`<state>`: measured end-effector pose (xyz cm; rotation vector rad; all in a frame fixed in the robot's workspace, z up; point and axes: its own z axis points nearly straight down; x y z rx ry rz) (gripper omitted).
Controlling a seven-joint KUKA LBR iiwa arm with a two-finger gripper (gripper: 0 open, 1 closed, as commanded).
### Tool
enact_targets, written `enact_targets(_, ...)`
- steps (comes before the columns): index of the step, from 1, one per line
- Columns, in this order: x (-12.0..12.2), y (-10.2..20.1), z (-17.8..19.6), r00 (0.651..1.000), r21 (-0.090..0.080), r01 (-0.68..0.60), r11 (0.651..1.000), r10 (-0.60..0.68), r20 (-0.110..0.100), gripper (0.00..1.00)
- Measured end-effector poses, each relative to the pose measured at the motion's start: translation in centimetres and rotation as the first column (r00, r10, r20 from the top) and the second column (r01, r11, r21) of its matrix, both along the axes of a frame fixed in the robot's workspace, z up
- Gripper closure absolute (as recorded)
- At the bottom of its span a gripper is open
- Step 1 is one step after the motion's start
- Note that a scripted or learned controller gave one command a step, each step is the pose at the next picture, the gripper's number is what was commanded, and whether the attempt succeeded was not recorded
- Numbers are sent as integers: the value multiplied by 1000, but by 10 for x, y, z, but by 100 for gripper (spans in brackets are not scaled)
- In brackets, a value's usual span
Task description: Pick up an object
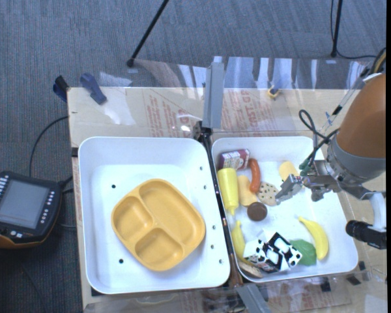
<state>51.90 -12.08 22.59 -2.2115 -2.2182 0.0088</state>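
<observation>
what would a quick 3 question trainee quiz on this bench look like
1. True or false: the yellow divided tray lies in the right bin.
2. Which lies nearest the gripper? A) the yellow bottle B) the spotted cookie C) the banana
3. Fill in: the black-and-white cow toy lies near the right bin's ____ edge, as the camera sees it.

Key
1. False: it lies in the left bin.
2. B
3. Bottom (near) edge.
</observation>
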Motion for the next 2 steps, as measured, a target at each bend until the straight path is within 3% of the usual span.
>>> enact_targets(1, 4, -5, -43, 992, 0, 123, 992, -123, -3, 0)
enact_targets(2, 74, -16, -140, 995, -2, 96, 995, -96, 10, 0)
